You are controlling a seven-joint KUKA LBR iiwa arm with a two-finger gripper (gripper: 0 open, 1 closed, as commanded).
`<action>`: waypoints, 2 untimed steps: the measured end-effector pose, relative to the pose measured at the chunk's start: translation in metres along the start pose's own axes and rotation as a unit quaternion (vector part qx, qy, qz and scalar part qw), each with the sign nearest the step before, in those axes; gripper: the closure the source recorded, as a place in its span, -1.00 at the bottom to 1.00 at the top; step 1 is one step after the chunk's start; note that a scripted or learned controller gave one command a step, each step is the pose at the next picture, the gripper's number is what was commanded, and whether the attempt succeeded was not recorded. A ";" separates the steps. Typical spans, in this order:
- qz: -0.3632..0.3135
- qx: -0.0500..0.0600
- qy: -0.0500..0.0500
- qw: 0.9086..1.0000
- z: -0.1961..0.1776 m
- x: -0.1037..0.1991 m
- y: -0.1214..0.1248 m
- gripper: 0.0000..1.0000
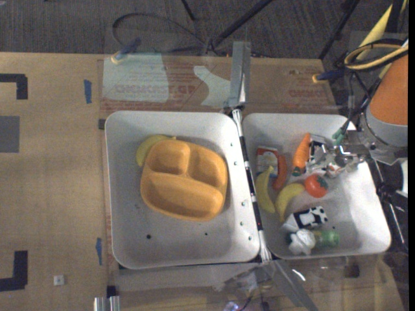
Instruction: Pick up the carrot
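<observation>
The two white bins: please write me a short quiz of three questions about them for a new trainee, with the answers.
1. True or false: the carrot lies in the bin on the view's right.
2. The orange divided tray sits in which bin? A) left B) right
3. Fill in: the gripper is beside the ____, above the tomato.

Key: 1 true; 2 A, the left bin; 3 carrot.
</observation>
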State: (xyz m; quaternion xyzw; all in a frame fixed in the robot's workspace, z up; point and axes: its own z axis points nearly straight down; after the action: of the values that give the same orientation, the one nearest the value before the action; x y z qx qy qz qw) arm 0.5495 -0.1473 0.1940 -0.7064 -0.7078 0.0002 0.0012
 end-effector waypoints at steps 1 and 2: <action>-0.086 -0.011 -0.004 0.996 0.077 -0.002 0.089 -1.00; -0.194 -0.004 -0.002 0.981 0.108 -0.013 0.109 -1.00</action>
State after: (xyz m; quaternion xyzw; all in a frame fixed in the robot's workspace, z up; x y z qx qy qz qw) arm 0.6585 -0.1598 0.0862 -0.5554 -0.8316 -0.0009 -0.0030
